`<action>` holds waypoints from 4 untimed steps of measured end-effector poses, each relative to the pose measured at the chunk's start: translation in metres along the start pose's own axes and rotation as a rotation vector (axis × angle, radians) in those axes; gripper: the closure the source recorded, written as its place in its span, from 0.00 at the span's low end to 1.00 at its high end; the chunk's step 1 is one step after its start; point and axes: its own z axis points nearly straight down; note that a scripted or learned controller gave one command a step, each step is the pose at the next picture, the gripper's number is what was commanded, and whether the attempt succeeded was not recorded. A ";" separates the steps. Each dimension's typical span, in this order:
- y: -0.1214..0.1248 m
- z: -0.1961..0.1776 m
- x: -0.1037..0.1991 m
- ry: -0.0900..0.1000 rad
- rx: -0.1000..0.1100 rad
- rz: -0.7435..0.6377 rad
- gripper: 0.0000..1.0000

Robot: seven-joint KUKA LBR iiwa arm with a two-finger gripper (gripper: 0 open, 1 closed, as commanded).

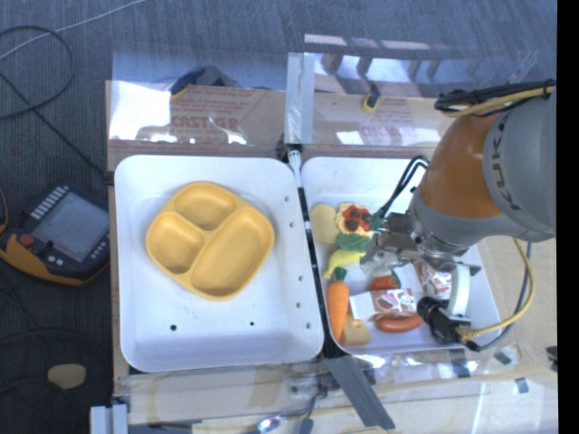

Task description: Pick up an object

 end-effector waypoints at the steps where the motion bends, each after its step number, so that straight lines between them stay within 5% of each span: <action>1: 0.000 0.000 0.000 0.000 0.000 0.000 0.00; 2: 0.018 0.081 -0.034 -0.001 -0.005 -0.228 0.00; 3: 0.070 0.047 -0.065 -0.001 -0.006 -0.357 0.00; 4: 0.048 0.077 -0.096 -0.001 -0.025 -0.424 0.00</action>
